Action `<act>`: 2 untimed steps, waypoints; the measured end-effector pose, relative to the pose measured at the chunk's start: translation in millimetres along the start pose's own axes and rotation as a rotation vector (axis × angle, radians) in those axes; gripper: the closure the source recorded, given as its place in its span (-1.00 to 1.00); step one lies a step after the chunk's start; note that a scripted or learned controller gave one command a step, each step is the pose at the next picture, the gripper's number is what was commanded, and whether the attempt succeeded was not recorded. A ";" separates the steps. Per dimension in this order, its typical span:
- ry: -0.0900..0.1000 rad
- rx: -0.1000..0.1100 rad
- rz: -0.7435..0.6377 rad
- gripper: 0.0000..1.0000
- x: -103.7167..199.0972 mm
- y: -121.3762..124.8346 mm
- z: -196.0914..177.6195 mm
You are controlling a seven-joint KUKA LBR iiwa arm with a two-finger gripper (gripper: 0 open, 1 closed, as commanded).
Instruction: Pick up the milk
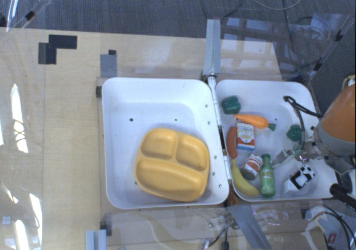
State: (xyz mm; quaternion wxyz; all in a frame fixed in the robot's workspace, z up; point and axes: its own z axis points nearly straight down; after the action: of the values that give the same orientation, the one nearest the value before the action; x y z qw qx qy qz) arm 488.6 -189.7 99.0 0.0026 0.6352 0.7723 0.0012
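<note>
The small white-and-black cow-patterned milk carton lies in the right white bin's near right corner, not yet lifted. The hand hovers just beside it; its spread I cannot tell.

Glossy white plastic bins, matt yellow plastic tray, pale wood bench

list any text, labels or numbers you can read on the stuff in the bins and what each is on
None can be read.
Carton with red and blue print: printed label, too small and blurred to read.
Small can: red and white label, blurred.
Black-and-white milk carton: cow-patch pattern, no legible words.
Green bottle: no readable label.
</note>
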 end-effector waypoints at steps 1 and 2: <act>0.001 -0.004 -0.049 -1.00 -15.1 -1.2 10.5; -0.004 -0.008 -0.242 -1.00 -16.3 0.1 9.8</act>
State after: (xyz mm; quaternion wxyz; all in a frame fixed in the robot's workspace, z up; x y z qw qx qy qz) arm 491.8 -205.7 89.2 0.0071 0.5374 0.8433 0.0026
